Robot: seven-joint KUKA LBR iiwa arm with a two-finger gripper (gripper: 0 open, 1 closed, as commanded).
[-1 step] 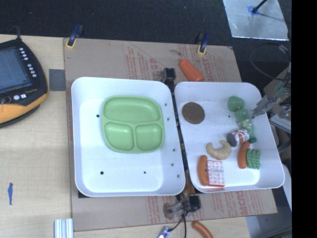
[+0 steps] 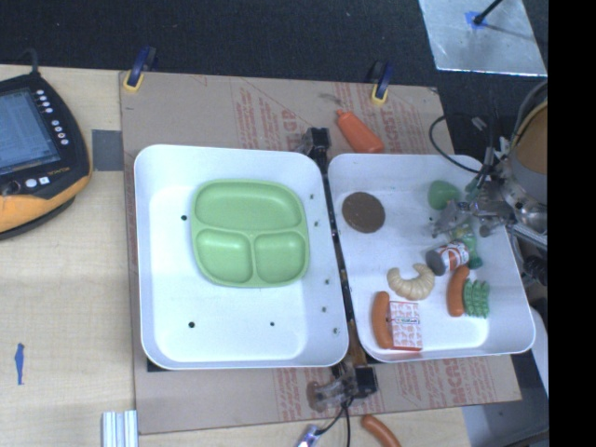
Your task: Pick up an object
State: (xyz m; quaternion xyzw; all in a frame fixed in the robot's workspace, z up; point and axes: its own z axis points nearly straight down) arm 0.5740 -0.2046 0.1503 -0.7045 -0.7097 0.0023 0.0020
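Gripper (image 2: 463,214) low over the right bin (image 2: 407,173), among the toy food.

Whether it is clenched or released cannot be told, and nothing shows in its grasp. Just beside it lie a green ball (image 2: 441,194) and a small can (image 2: 451,256). Further down sit a croissant (image 2: 413,281), two sausages (image 2: 381,318) (image 2: 456,290), a red-and-white packet (image 2: 405,325), a green block (image 2: 477,298) and a brown disc (image 2: 363,211). The left bin (image 2: 163,277) holds a green divided plate (image 2: 250,232).
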